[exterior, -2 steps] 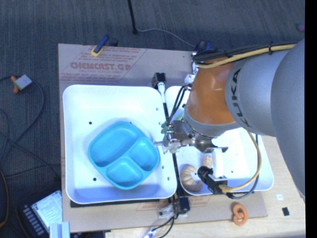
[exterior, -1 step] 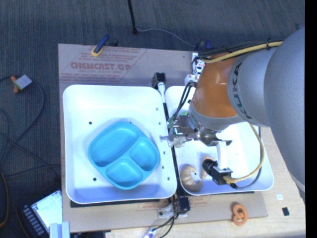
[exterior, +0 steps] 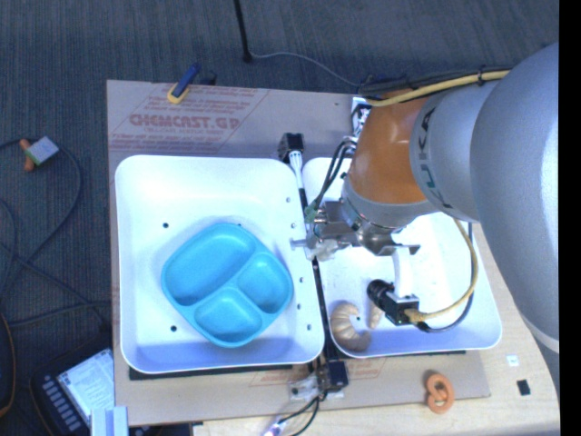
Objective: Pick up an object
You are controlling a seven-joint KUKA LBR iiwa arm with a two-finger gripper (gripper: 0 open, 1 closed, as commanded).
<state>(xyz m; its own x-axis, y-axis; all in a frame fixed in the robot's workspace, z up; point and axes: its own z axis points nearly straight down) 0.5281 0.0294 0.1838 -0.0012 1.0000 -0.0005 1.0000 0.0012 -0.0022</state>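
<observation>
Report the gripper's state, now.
Gripper: open or closed cannot be told from this view; it is over the left side of the right shallow white plastic bin.

Red block lettering "CHEMCAST GP" on the pale brown paper-faced desk [exterior: 259, 107], well up and left of the tool [exterior: 320, 234], fainter slanted lines of red print around it, too faint to read
</observation>
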